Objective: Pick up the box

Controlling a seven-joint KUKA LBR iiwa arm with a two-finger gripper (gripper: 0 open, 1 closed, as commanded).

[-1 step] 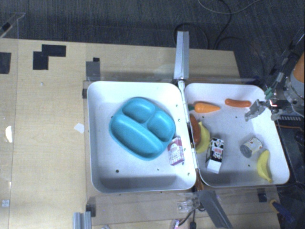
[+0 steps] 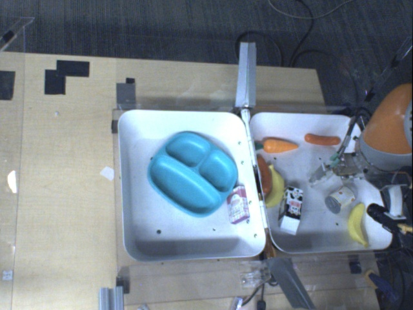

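Now, in the camera view, I see the box (image 2: 292, 209) lying in the right bin (image 2: 310, 241), beside a banana (image 2: 276, 186). The gripper (image 2: 332, 170) hovers nearby; I'd center over the box before descending.

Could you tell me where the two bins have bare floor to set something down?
The left bin has bare floor along its near wall and left wall, around the blue divided plate. The right bin is crowded: carrots, bananas, the box and the gripper. A small bare patch lies between box and gripper.
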